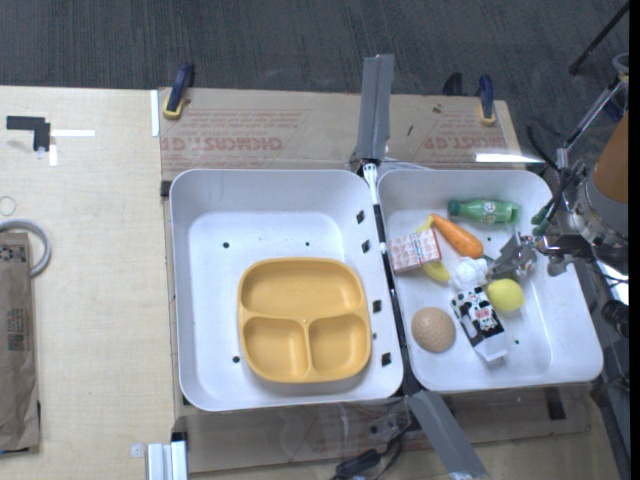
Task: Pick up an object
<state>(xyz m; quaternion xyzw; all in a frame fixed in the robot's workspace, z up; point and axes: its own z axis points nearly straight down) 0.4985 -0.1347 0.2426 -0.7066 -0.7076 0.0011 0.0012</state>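
Note:
The right bin (560,363) holds several small objects. A green bottle (483,209) lies at the back, with an orange carrot (457,235) just in front of it. A pink box (410,251) and a yellow banana (436,270) lie near the bin's left wall. A yellow lemon (506,294), a black-and-white carton (480,318) and a brown egg-shaped object (433,329) sit toward the front. My gripper (514,256) reaches in from the right, low over the bin, just above the lemon and beside a small white object (468,271).
The left bin (200,268) holds a yellow divided tray (302,318). A grey divider post (376,108) stands behind the seam between the bins. Cardboard (270,128) lies behind both bins, clamped with blue clips. A brown paper bag (15,338) lies at the far left.

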